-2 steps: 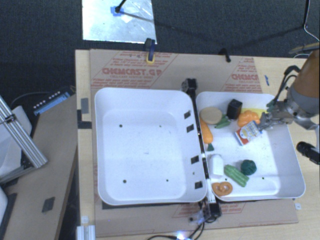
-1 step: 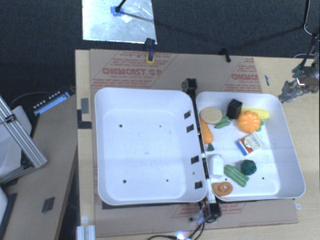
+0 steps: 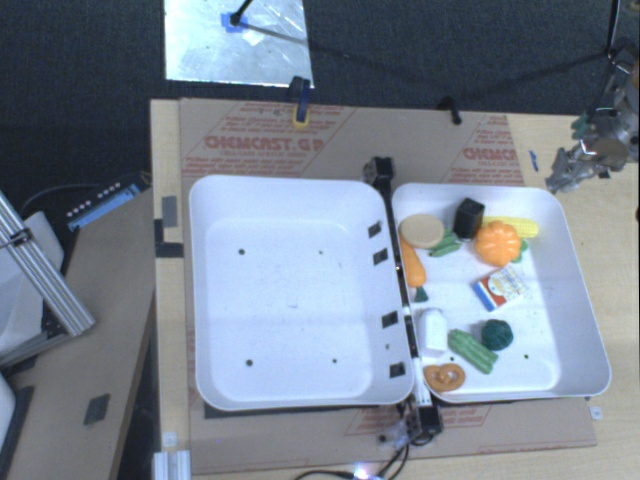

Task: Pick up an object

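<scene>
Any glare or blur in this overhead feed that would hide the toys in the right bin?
Camera view: lighting is even and soft; the right bin is bright white but not blown out, so the orange pumpkin and black block read clearly. The foil sheet up top shows mottled glare. The gripper at the right edge looks slightly soft.

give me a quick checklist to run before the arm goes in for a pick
1. Objects available in the right bin: ok, several lie there, including the orange pumpkin and the black block.
2. Gripper out of the bins: ok, it sits beyond the right bin's far right corner, over the bench.
3. Gripper free of any object: cannot tell, too small and blurred.
4. An easy target: ok, the red and white box lies with space around it.
5. Crowded picks: not ok, the white bottle and carrot lie against the divider wall.
</scene>
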